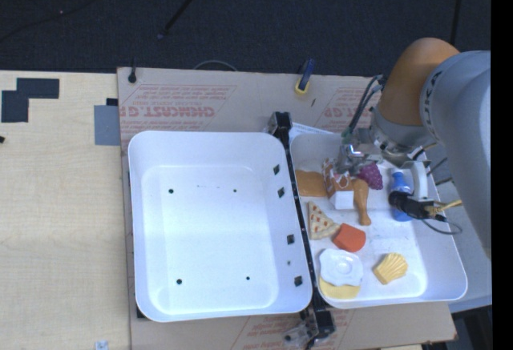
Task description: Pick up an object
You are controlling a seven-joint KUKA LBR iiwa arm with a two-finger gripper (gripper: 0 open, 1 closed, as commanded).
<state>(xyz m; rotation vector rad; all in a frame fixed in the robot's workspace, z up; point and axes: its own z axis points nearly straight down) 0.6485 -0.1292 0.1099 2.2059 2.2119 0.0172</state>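
The gripper (350, 158) is lowered into the right bin (437, 280), over a pile of toy food by a purple grape cluster (371, 175) and a brown drumstick (361, 200). An orange block (349, 238) and a pizza slice (321, 221) lie nearby. Whether anything is gripped cannot be told.
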